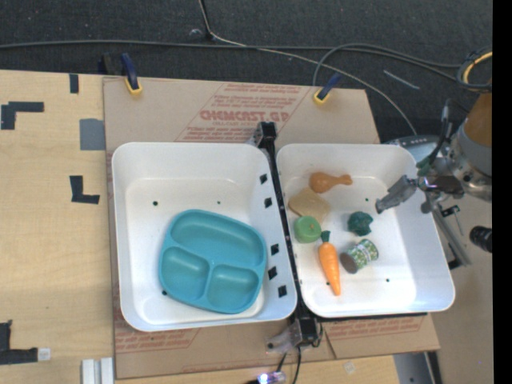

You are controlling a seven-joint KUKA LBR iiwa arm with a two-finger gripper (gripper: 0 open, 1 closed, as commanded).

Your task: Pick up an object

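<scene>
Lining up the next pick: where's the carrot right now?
The carrot lies in the right bin, toward its front-left part, just below the green round piece and left of the small can.

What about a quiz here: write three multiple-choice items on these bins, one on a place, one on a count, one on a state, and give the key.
1. Where does the teal divided tray lie?
A. In the left bin
B. In the right bin
C. On the cardboard outside both bins

2. How many compartments does the tray have?
A. Two
B. Three
C. Five

3. How does the carrot sit?
A. Standing upright on its tip
B. Held between the fingers
C. Lying flat on the bin floor

Key: 1 A, the tray rests on the left bin's floor. 2 B, one long section above two smaller ones. 3 C, the carrot lies flat with its green top towards the green round toy, while the gripper hovers at the right bin's far right side.
</scene>
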